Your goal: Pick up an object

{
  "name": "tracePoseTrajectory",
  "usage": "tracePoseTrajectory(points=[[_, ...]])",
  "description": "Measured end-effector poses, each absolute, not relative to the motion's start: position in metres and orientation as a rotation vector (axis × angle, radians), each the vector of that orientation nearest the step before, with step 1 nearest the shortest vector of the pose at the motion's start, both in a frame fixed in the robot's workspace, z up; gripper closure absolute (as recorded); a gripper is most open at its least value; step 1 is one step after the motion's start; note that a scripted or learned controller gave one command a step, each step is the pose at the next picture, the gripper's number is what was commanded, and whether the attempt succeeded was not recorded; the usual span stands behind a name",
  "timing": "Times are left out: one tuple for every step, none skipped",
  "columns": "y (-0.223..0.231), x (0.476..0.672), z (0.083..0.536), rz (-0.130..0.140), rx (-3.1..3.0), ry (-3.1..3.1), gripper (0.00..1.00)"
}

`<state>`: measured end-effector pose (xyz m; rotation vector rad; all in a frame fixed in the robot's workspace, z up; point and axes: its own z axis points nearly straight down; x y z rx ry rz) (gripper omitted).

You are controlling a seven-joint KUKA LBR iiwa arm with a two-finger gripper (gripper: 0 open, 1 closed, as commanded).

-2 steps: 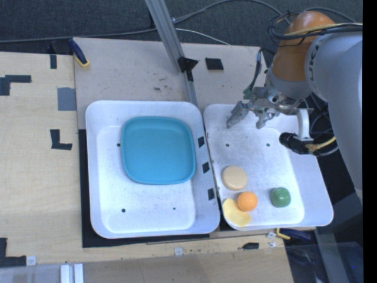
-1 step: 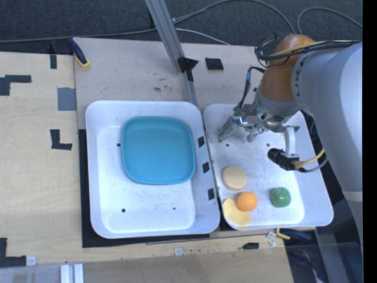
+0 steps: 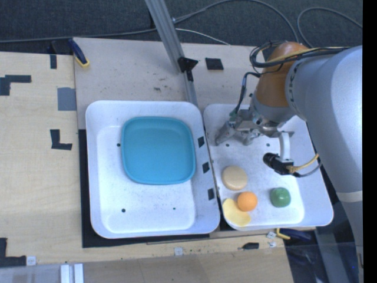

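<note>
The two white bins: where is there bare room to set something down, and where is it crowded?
In the left bin, bare floor runs along the near edge below the blue plate, plus a narrow strip on the plate's left. The right bin is crowded: the gripper at the far end, and the tan disc, orange ball, yellow piece and green ball near the front.

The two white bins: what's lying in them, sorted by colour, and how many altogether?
Blue: 1, the blue plate
Beige: 1, the beige round object
Orange: 1, the orange ball
Yellow: 1, the yellow object
Green: 1, the green ball
Total: 5
</note>
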<state>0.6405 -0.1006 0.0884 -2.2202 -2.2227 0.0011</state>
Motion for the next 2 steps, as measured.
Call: tracePoseTrajectory(points=[[-0.101, 0.641, 0.1, -0.001, -2.221, -2.224, 1.0], [-0.099, 0.634, 0.158, -0.005, -2.223, -2.225, 1.0]])
